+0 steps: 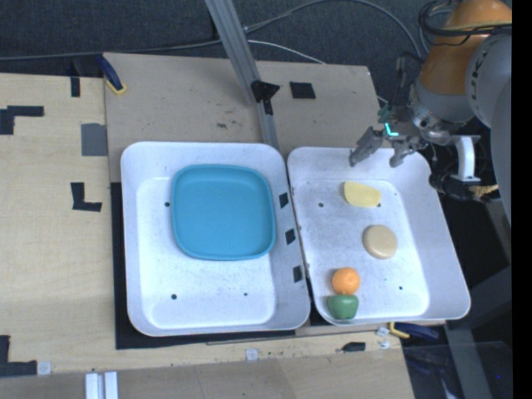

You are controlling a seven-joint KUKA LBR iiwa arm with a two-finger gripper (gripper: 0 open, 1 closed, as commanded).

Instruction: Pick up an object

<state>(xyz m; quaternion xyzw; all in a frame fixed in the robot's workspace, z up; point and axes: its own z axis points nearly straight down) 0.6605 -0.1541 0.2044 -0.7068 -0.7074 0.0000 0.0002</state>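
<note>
Pincer (pixel 381 150) of mine hung spread and empty above the right bin's (pixel 432 248) far edge, just beyond the yellow block (pixel 362 194).

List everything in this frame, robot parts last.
bins: 2, white, side by side on the bench
plate: 1, blue, in the left bin
yellow piece: 1, yellow, right bin, far end
tan disc: 1, tan, right bin, middle
orange ball: 1, orange, right bin, near end
green piece: 1, green, right bin, near edge, touching the orange ball
pole: 1, grey, slanting across the bench behind the bins
arm: 1, grey with orange band, from the right
gripper: 1, open, above the right bin's far edge, holding nothing
</note>
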